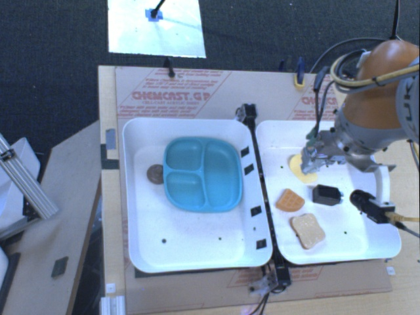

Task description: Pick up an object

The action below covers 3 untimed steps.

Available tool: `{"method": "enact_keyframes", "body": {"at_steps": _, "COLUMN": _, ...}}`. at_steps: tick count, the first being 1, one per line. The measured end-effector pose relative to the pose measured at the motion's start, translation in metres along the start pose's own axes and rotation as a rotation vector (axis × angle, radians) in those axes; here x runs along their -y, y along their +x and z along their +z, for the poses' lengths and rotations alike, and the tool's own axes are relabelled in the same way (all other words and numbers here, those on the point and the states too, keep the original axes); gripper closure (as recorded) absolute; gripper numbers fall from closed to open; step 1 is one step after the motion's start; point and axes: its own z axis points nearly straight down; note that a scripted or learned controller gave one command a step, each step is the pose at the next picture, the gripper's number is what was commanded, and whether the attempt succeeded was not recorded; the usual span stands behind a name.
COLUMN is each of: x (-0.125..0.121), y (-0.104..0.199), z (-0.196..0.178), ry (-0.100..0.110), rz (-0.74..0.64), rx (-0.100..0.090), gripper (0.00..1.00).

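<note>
Two white bins, side by side. Left bin [141, 241]: one blue divided plate [201, 174] at centre, three compartments; one small round grey-brown disc [155, 173] touching the plate's rim at 9 o'clock.

Right bin [377, 241]: four loose items. One pale yellow flat round piece [299, 168] toward 10 o'clock of the bin's centre, partly covered by the gripper. One orange waffle-like piece [289, 201] at 8 o'clock. One slice of toast [308, 230] at 6 o'clock, just beside the orange piece. One small black block [326, 194] near centre, apart from the others.

One arm, one gripper [310, 157]: low over the yellow piece's upper edge. Finger spread cannot be told; no item visibly between them.
</note>
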Motion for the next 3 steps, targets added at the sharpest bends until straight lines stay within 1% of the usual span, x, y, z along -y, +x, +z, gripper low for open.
{"method": "enact_keyframes", "body": {"at_steps": 1, "x": 0.002, "y": 0.045, "z": -0.003, "ry": 0.0, "rz": -0.001, "rx": 0.0, "gripper": 1.0}}
{"method": "enact_keyframes", "body": {"at_steps": 2, "x": -0.005, "y": 0.096, "z": -0.003, "ry": -0.002, "rz": 0.0, "rx": 0.0, "gripper": 1.0}}
{"method": "enact_keyframes", "body": {"at_steps": 3, "x": 0.007, "y": 0.15, "z": 0.012, "ry": 0.001, "rz": 0.0, "rx": 0.0, "gripper": 1.0}}
